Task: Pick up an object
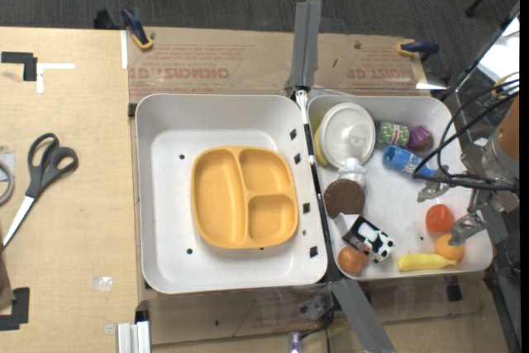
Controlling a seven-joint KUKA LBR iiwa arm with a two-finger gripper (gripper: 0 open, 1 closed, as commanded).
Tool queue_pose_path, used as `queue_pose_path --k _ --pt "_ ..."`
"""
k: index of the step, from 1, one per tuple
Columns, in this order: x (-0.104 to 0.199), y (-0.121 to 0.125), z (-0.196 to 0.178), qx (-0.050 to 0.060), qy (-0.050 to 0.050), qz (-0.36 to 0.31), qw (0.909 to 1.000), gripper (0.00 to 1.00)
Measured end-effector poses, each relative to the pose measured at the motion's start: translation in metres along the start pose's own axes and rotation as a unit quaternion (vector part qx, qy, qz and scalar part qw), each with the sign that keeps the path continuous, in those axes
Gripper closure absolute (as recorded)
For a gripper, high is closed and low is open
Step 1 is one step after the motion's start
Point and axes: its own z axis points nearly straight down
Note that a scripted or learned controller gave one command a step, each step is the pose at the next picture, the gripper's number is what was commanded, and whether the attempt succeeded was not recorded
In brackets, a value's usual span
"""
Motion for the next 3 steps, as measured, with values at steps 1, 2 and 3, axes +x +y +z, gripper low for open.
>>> queue_pose_path --k 1,2,3 --pt "-0.052 0.044 0.065 0.000 -0.001 0.044 0.9990 0.00" --pt "-0.128 0.015 0.060 0.001 -0.003 0.084 0.9965 0.00" --pt "-0.122 -0.010 0.063 0.002 -0.003 0.069 0.9976 0.00"
